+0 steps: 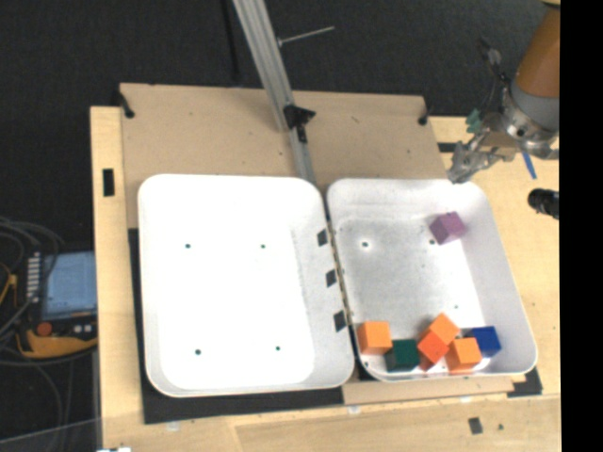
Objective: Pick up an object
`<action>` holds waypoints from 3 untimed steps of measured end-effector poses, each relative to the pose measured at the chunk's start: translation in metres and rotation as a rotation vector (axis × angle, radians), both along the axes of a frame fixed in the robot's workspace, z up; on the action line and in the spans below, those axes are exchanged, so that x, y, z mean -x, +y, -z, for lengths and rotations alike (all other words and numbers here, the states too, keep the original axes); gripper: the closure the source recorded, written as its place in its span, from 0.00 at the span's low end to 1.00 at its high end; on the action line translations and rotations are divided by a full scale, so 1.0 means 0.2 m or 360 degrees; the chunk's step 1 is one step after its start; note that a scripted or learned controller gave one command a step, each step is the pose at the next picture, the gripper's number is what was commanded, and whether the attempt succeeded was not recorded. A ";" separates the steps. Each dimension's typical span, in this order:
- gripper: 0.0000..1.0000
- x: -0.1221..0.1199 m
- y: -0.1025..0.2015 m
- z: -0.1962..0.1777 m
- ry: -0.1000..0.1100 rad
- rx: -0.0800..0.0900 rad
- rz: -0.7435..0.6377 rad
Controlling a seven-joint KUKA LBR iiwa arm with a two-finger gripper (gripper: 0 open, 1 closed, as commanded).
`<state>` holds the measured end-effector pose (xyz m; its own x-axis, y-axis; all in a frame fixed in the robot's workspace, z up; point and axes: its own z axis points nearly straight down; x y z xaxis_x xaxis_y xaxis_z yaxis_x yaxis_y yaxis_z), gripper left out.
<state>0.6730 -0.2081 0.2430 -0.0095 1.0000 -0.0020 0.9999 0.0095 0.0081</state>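
So the gripper is parked up at the far right corner of the right bin, hanging just over the rim, and honestly I can't tell from this angle what state it's in; it's just a grey blur under the orange band of the arm. Nothing is visibly held. The closest thing to grab is the purple block, sitting alone in the upper right part of that bin, a short way toward the near edge from the gripper and barely off to the side. It's roughly cube-shaped and turned a bit against the bin walls, so there's no real long axis to line up with, just a slight twist. Everything else is bunched along the near wall: an orange cube, a green cube, two more orange ones touching each other, and a blue cube at the end. That pile is well apart from the gripper and crowded. My guess is purple is the easy pick, since it has open floor all around. The left bin doesn't come into it.
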 end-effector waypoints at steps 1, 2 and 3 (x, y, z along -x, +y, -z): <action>1.00 0.08 0.28 0.03 0.0014 -0.0002 0.0007; 1.00 0.09 0.53 0.04 0.0013 -0.0004 0.0005; 1.00 0.12 0.81 0.01 0.0013 -0.0006 0.0004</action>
<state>0.6487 -0.0457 0.2407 -0.0072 1.0000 0.0019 1.0000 0.0072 0.0000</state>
